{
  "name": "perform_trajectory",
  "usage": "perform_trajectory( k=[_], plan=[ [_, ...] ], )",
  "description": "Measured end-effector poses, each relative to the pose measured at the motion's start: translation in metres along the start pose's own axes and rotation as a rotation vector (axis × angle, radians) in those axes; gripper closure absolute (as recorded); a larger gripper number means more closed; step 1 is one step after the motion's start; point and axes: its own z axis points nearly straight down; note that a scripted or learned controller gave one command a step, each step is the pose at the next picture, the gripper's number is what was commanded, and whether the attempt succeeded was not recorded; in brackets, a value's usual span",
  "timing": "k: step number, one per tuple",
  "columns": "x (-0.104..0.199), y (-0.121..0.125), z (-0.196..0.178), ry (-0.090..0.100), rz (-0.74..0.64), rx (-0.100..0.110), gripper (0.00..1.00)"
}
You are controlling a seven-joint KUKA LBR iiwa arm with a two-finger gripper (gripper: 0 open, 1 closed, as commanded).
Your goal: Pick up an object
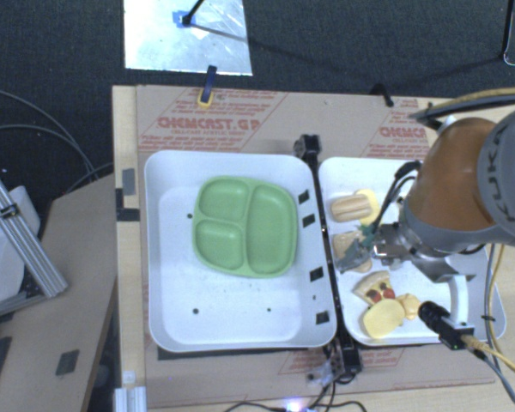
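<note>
The jaws [358,251] are seen low in the right bin [386,168], their opening indiscernible; a bread-shaped toy [349,206] lies just at 12 o'clock.

The grey arm [498,178] bears a broad orange band, dark "KUKA" lettering and black cables.

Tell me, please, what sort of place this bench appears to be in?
Most likely a robotics lab set up for grasping trials. A robot arm reaches over two white bins on a cardboard-covered bench, with toy food in one bin, a green plate in the other, and cables on the floor.
</note>
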Motion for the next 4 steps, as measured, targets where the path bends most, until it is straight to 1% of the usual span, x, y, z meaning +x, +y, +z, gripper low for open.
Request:
perform_trajectory(
  k=[1,2,3,4],
  plan=[
    [-0.008,0.000,0.000,-0.001,0.005,-0.001,0.00],
    [0.014,0.001,0.000,0.000,-0.001,-0.002,0.00],
    [-0.007,0.002,-0.245,-0.002,0.001,-0.022,0.00],
    [0.018,-0.002,-0.051,0.000,0.004,0.015,0.00]
  ],
)
